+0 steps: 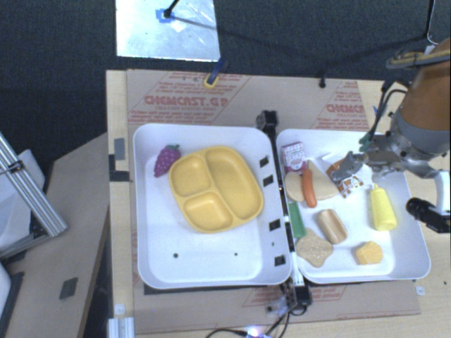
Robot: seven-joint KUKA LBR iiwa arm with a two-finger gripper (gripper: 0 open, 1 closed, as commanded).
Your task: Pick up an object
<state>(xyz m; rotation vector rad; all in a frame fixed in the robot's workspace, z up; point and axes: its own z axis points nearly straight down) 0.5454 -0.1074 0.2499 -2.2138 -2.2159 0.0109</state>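
Observation:
My gripper hangs over the upper middle of the right bin, reaching in from the right under the arm's orange band. Right at its tip are a small orange-brown piece and a white and red piece; whether either is held cannot be told. Just left of them a red sausage lies on a round tan slice. A yellow bottle-shaped toy lies below the gripper. Lower in the bin are a bun, a toast slice and an orange cheese block.
The left bin holds a yellow divided plate and purple grapes. A pink and white packet and a green strip lie by the right bin's left wall. A black part juts in at the right.

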